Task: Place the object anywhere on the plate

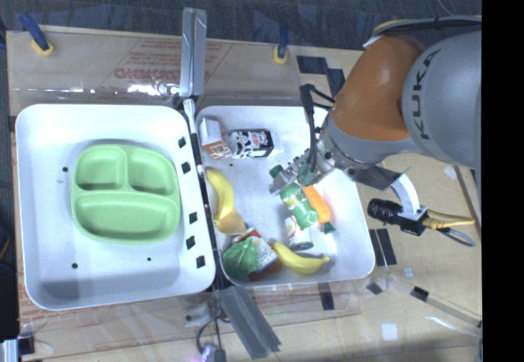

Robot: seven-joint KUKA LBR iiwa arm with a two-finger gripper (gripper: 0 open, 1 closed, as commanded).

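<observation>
Right bin (354, 247), end effector (293, 177) (grip state unclear) above carrot (318, 203), plate (127, 192) left.

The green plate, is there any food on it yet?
No. The green plate sits bare in the left bin, while both bananas and the other items lie in the right bin.

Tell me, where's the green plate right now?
The green plate lies in the left bin, well apart from the bananas and cartons in the right bin.
</observation>
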